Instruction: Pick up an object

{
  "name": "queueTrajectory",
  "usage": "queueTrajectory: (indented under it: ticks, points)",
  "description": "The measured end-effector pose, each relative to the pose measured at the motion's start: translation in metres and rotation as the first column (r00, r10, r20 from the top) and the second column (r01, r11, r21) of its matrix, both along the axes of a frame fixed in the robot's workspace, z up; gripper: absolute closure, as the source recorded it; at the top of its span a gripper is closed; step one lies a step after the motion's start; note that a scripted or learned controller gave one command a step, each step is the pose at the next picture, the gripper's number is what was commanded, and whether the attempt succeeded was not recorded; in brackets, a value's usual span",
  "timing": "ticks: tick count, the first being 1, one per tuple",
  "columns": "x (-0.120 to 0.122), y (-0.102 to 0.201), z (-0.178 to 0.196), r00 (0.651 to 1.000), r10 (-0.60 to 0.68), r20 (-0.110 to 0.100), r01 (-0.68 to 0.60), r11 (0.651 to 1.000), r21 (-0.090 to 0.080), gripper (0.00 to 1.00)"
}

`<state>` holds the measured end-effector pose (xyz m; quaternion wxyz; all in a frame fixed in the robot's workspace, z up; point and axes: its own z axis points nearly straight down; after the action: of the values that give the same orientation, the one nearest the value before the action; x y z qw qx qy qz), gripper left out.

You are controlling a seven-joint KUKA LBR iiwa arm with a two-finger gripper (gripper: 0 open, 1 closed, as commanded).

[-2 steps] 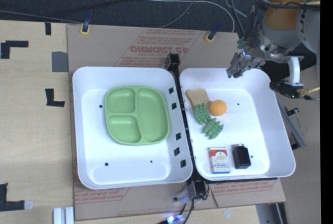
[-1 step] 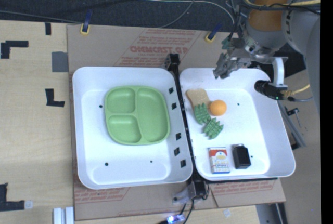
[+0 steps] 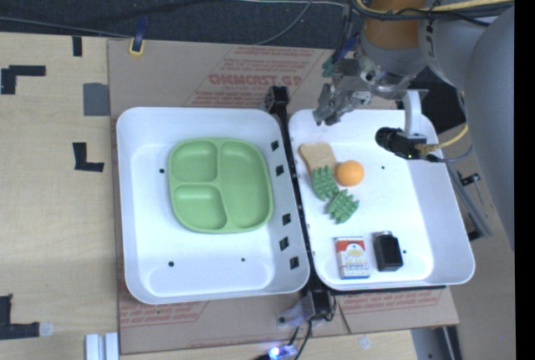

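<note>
The gripper (image 3: pixel 334 109) hangs over the far edge of the right bin (image 3: pixel 435 208), at about eleven o'clock of that bin's floor, with nothing between its fingers; whether they stand wide or narrow cannot be told, since they are small and dark against the rim. It sits above bare white floor, apart from every object, which suggests it is poised between tries rather than committed to a target.

The candidates for picking all lie in the right bin, five in number. One tan slice of toy bread (image 3: pixel 317 155) lies nearest the gripper, just toward six o'clock from it. One orange ball (image 3: pixel 350 173) rests at the bread's four o'clock, beside one green leafy toy (image 3: pixel 333 194) that runs down toward six o'clock. Near the bin's front edge lie one small red-and-white box (image 3: pixel 353 257) and, just at its three o'clock, one black block (image 3: pixel 387 251).

The left bin (image 3: pixel 142 208) holds one green divided plate (image 3: pixel 221 185) with three compartments, lying flat at its centre, probably as a place to set things.
</note>
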<state>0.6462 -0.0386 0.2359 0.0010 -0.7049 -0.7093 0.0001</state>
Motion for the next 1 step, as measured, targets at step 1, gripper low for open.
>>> queueTrajectory:
  ticks: [1]
  points:
    - [-0.0033, 0.0489, 0.0031, 1.0, 0.0, 0.0, 0.0, 1.0, 0.0, 1.0]
